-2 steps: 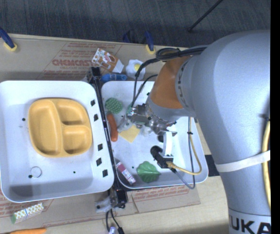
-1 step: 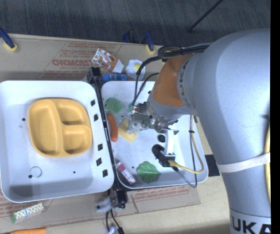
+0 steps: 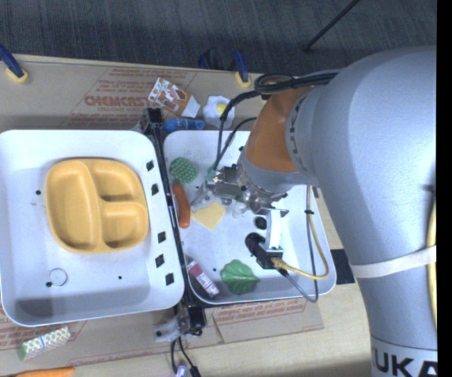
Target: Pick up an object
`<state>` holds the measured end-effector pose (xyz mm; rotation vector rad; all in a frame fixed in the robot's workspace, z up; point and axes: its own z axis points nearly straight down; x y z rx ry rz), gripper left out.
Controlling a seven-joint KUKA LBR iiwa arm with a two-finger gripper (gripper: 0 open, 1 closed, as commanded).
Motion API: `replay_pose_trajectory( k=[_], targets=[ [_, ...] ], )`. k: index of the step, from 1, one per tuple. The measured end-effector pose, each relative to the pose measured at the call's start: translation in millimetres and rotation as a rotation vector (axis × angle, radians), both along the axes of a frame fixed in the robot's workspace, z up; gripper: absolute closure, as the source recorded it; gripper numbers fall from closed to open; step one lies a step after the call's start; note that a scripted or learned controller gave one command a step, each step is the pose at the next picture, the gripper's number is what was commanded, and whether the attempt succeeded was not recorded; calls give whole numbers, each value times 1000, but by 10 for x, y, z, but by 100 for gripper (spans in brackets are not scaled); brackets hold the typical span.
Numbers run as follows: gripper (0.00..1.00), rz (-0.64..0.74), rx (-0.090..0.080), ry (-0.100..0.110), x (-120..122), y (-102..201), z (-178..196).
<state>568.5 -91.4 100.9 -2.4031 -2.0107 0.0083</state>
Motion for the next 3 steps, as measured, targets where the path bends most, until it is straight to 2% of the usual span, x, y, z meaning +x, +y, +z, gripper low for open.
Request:
replay_pose_trajectory(
  k=[1,2,3],
  targets=[
    [0,-296,-4,-5,49,-58,-96],
    [0,-268,-3,-5,684,-68,-92],
    [0,-134,-2,-4,-285,-83,248]
  ],
)
